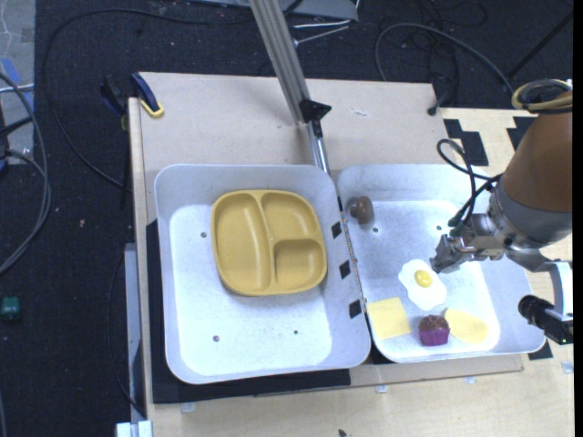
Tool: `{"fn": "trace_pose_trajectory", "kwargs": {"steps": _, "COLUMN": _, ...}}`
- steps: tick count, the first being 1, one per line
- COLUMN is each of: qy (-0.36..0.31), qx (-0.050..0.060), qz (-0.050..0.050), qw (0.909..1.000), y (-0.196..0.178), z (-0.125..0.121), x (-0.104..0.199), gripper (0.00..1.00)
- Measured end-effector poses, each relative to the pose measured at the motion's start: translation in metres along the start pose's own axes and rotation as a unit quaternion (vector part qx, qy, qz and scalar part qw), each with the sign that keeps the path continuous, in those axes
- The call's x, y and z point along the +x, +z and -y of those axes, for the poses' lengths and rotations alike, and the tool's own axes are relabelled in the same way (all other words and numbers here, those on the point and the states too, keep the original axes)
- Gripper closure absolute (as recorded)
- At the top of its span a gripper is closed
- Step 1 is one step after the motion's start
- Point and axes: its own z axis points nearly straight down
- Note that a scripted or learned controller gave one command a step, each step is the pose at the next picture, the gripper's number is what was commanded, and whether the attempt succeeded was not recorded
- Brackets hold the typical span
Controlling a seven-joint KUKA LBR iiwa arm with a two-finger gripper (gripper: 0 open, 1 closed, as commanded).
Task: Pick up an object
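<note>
1. Tool (448,251) sits low over the right bin (392,185), near its right side; whether it is released or clenched cannot be told.
2. Egg (423,283), a fried toy, lies just below-left of the tool, close to it; contact cannot be told.
3. Purple piece (434,330) lies below the egg, between two yellow slices (389,318), at the bin's front.
4. Brown piece (362,209) lies at the bin's rear left, well apart from the tool.
5. Left bin (182,335) holds a yellow tray (269,241) with three compartments.
6. Desk (219,116) carries both bins side by side.
</note>
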Motion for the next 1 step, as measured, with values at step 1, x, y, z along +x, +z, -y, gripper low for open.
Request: {"fn": "trace_pose_trajectory", "kwargs": {"steps": 1, "qy": 0.000, "qx": 0.000, "qz": 0.000, "qw": 1.0000, "y": 0.0113, "z": -0.0021, "x": 0.0560, "gripper": 1.00}}
